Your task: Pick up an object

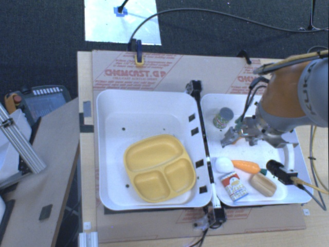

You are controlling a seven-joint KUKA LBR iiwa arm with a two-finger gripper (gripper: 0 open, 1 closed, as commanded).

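Note:
My gripper (230,138) hangs over the middle of the right bin (232,100), reaching in from the right. It sits just below and to the right of a small tin can (223,118) and above a white egg (223,164). An orange carrot (245,165) lies to the right of the egg. A small red and white carton (234,186) and a tan bread roll (263,184) rest near the bin's front edge. Nothing shows held in the gripper.
The left bin (110,138) holds a yellow divided plate (158,166) toward its front right. A black divider (201,138) runs between the two bins. A grey slanted panel (46,153) stands at the left of the bench.

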